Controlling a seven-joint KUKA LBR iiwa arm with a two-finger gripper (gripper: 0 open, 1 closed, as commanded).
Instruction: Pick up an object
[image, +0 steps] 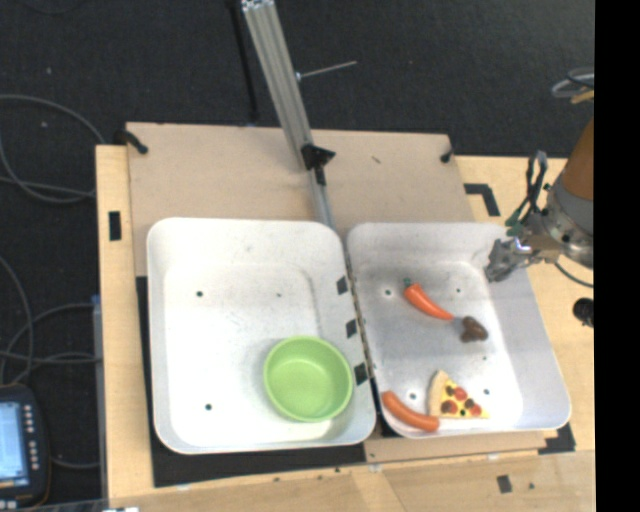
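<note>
Gripper (500, 262) sits at the right bin's (540, 350) upper right corner, nothing between its fingers; can't tell if jaws are apart or together. Candidates in that bin: toy carrot (428, 301) mid-bin, small dark brown lump (473, 328) just beside its tip, toy hot dog (410, 411) and pizza slice (455, 397) at the near edge; green bowl (308, 377) is in the left bin (200, 270). Carrot looks like light, stiff, smooth plastic, likely slippery, so pinch across its thick middle, not the tapered end.
</note>
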